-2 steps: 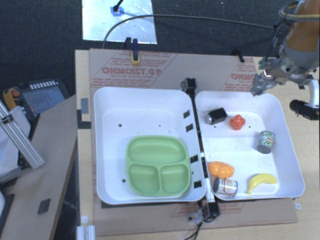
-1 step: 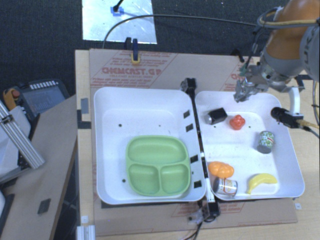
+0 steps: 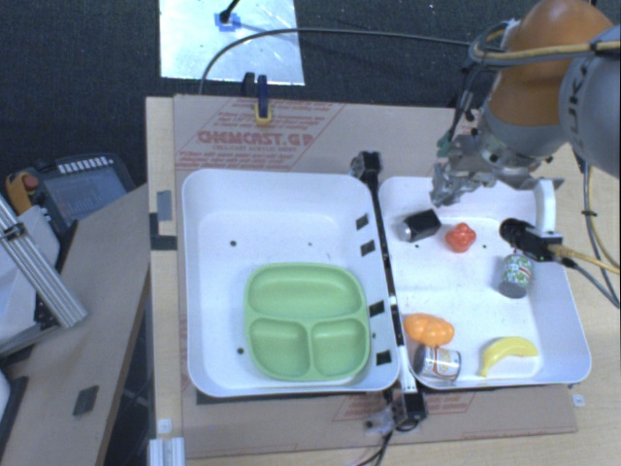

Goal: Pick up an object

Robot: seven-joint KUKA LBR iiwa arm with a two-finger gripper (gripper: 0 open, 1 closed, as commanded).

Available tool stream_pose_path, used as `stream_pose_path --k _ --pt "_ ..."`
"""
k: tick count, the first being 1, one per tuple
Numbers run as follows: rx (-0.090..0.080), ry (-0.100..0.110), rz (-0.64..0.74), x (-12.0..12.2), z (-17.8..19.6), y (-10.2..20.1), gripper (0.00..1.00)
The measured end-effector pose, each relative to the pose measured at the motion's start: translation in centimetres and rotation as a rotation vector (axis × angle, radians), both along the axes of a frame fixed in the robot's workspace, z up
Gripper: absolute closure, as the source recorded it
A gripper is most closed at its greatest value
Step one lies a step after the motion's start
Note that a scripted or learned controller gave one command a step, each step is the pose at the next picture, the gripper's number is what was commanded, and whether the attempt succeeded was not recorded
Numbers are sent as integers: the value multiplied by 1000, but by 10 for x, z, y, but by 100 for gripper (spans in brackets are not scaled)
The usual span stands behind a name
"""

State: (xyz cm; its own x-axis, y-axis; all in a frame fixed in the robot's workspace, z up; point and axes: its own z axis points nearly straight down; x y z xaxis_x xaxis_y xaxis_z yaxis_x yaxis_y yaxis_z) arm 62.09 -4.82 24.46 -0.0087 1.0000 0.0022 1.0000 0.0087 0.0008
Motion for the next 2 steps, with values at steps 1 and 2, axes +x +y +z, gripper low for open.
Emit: stream_pose_path --k 1,2 --pt "0 1 0 -26 5 42 100" --pt "0 3 0 -57 -10 85 100"
